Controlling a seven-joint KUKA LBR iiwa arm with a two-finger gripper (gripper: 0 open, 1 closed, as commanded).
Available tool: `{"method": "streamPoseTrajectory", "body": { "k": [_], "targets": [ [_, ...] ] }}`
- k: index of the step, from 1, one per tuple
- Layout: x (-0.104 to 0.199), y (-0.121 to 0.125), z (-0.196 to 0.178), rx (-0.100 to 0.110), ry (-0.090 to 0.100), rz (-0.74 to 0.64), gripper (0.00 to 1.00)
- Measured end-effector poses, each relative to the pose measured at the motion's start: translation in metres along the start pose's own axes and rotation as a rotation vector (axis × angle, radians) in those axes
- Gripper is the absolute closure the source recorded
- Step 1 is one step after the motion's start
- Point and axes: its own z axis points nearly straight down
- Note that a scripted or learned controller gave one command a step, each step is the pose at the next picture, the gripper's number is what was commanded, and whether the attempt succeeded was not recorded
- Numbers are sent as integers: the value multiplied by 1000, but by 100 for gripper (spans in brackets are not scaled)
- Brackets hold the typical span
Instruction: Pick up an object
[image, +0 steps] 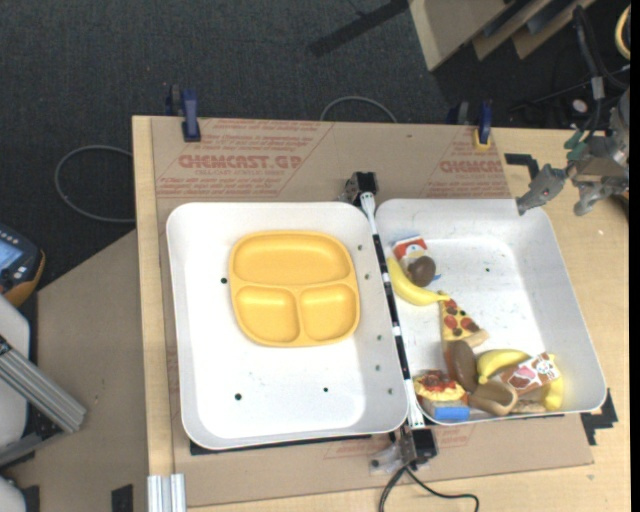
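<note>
Toy food lies in the right bin (520, 260). A yellow banana (410, 287) rests by its left wall, with a brown lump (423, 268) and a red-and-white packet (408, 247) beside it. A pizza slice (460, 322) is just below them. At the front sits a heap: a second banana (500, 361), a brown sausage (460, 363), a small round pizza (435, 383), a blue piece (452, 412) and a red-and-white carton (530, 375). My gripper (557, 194) hangs open beyond the bin's far right corner, with nothing between its fingers.
The left bin (200, 330) holds a yellow divided plate (294, 286). A black divider with clamps runs between the bins (385, 300). Blue clamps (187, 112) pin the cardboard base at the back. Cables lie on the dark floor behind.
</note>
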Motion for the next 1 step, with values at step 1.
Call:
{"method": "streamPoseTrajectory", "body": {
  "k": [1],
  "targets": [
    [63,-38,108,14,7,-4,0]
  ]
}}
